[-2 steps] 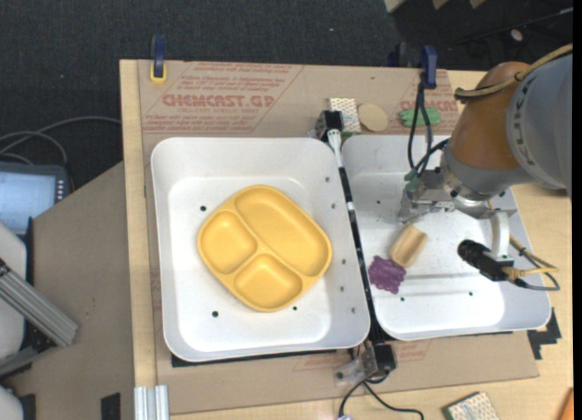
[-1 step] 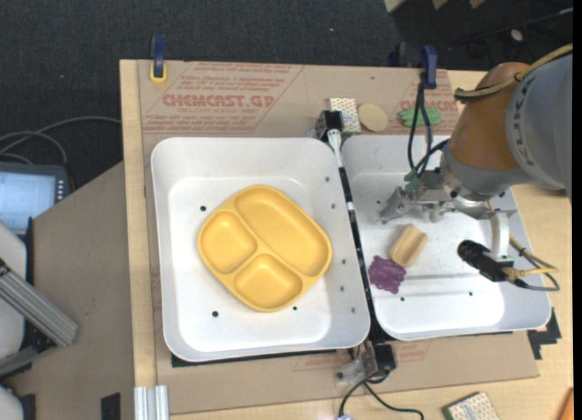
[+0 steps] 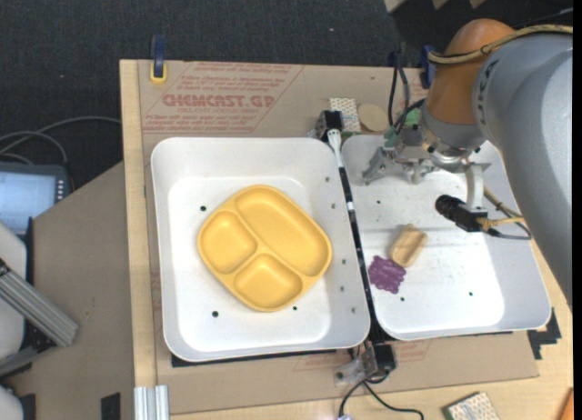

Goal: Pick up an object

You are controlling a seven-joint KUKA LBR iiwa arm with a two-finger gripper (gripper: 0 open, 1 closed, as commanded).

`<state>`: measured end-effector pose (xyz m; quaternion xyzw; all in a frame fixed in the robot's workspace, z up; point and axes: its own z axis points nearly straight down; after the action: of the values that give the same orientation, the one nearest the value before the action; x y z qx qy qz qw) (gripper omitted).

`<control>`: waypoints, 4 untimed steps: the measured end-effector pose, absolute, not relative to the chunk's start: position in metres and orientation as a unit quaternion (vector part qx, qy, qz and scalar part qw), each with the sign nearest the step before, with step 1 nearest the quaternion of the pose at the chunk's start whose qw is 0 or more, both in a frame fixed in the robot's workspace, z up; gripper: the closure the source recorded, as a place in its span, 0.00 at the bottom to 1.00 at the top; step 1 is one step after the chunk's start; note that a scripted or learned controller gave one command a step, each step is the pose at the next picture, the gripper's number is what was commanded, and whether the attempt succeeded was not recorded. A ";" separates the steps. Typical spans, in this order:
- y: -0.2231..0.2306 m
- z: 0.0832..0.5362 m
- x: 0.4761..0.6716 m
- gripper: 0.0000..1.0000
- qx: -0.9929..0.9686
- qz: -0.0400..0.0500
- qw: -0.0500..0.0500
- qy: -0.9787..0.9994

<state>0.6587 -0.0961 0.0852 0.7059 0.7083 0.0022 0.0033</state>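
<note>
Starting from the near edge of the table (image 3: 227,100), two white bins sit side by side. The left bin (image 3: 173,227) carries a yellow divided plate (image 3: 264,246), lying flat and turned at a slant near its middle. In the right bin (image 3: 455,300), a small purple lumpy piece (image 3: 386,274) lies close to the left wall, about midway along it. Just beside it, a little farther back and to the right, lies a tan block (image 3: 407,245). Farther still, my hand (image 3: 397,168) is over the far left corner of the right bin, apart from both pieces and holding nothing that I can see. Whether it is open or closed I cannot tell.
</note>
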 end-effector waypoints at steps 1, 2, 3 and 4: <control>-0.128 0.085 0.667 0.00 0.708 0.001 0.002 0.707; -0.150 0.085 0.584 0.00 0.708 -0.002 -0.003 0.706; -0.167 0.085 0.631 0.00 0.706 0.001 0.003 0.708; -0.087 0.084 0.580 0.00 0.705 -0.001 -0.004 0.709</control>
<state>0.5801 -0.0873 0.0843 0.7054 0.7088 -0.0007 -0.0042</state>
